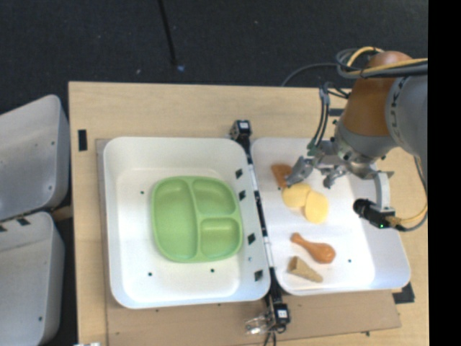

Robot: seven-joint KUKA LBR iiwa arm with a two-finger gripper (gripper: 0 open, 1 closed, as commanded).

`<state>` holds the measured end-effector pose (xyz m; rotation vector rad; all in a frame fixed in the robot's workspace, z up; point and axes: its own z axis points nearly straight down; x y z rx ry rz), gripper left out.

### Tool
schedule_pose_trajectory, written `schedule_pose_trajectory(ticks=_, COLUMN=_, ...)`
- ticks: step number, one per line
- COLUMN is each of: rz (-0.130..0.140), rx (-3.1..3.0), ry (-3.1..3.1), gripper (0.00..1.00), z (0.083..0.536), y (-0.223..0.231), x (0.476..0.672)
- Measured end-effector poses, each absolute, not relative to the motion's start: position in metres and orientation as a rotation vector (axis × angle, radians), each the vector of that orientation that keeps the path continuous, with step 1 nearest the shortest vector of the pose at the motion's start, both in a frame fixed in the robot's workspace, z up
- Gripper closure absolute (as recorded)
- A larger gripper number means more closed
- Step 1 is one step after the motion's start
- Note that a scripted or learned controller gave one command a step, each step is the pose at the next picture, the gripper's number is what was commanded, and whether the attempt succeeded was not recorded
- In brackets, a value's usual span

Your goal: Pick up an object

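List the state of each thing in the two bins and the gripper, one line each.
Green tray: flat in the left bin, compartments bare.
Yellow pieces: lying touching in the right bin, below the gripper.
Orange piece: lying beside the gripper.
Drumstick: lying on its side.
Cone: lying on its side.
Gripper: open, holding nothing.

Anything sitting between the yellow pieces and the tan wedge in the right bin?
Yes. In the camera view, an orange drumstick-shaped toy lies between the yellow pieces above it and the tan wedge below, apart from the yellow pieces.
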<state>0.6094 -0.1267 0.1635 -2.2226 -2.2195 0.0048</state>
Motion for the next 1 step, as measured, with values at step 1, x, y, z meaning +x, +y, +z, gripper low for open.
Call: schedule_pose_trajectory(ticks=1, rz=0.001, rx=-2.227, ry=-2.222, gripper=0.0, z=0.103, y=-0.1282, x=0.6075)
